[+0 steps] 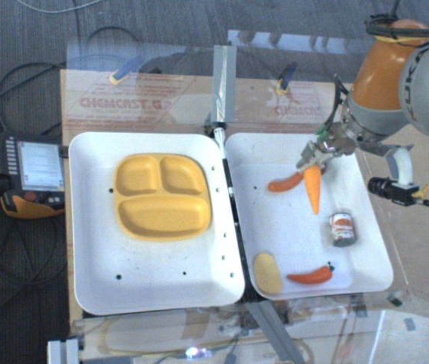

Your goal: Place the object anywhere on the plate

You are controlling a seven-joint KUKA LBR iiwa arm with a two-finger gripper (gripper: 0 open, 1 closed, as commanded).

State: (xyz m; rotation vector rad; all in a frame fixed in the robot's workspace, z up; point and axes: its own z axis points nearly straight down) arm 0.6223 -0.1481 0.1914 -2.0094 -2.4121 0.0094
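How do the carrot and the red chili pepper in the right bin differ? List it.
The carrot is orange and straight; the red chili pepper is red and slightly curved. The carrot points down the bin, at the gripper; the chili pepper lies crosswise near the front edge, beside a potato. Both are long, tapered, and lie in the right bin.

Both white bins (86, 279) look like smooth moulded plastic with a soft sheen. The yellow plate (163, 196) is matt plastic, its three compartments evenly dull. The carrot (313, 188) and the red chilli (310, 276) have a smooth, slightly glossy plastic look; the pale potato (267, 272) is matt. The small can (342, 229) carries a printed label and a metallic rim. The surface (146, 105) reads as matt brown board under a clear glossy sheet. The floor (17, 51) is rough grey carpet.
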